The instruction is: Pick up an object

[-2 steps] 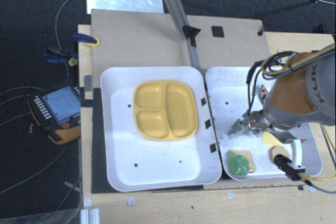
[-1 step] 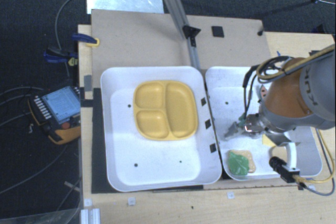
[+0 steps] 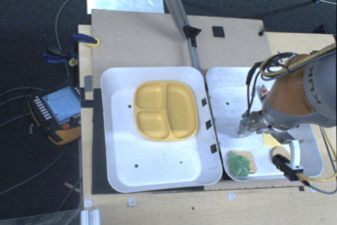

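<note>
I've got the gripper (image 3: 246,126) low in the right white bin (image 3: 226,87), its grip unreadable; the green-topped tan slab (image 3: 241,163) lies just below it. Risk: missing, grabbing nothing.

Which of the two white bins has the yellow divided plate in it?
The left bin. The yellow divided plate lies in its upper middle. The right bin instead holds a small green item near its front edge, with the arm above it.
</note>
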Controlling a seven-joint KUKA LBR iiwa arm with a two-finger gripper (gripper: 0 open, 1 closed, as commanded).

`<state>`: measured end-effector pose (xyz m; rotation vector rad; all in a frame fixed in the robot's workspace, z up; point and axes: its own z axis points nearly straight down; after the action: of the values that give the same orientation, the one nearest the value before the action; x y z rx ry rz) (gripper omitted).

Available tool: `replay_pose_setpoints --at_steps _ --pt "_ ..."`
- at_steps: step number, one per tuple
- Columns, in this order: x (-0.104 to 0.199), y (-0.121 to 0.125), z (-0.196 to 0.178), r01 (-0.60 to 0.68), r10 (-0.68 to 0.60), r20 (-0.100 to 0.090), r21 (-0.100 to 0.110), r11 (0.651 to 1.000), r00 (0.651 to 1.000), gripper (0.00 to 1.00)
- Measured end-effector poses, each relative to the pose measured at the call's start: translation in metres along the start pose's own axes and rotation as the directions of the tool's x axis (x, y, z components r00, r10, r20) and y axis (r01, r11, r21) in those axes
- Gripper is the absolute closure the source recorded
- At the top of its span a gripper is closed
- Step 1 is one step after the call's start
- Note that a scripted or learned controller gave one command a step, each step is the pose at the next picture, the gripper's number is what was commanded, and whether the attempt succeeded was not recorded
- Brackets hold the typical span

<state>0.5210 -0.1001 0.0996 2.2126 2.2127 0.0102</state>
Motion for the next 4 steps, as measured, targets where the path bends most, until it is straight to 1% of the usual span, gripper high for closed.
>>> replay_pose_setpoints --at_steps 1,2,3,4 --pt "-0.006 0.003 -0.045 0.003 -0.003 -0.003 0.009 1.000 1.000 1.00" --pt "-0.010 0.012 -0.091 0.004 -0.004 -0.003 0.008 1.000 1.000 1.00" --pt "-0.010 0.016 -0.134 0.005 -0.005 -0.003 0.007 1.000 1.000 1.00" --pt "0.048 0.020 -0.138 0.011 -0.011 -0.006 0.010 1.000 1.000 1.00"
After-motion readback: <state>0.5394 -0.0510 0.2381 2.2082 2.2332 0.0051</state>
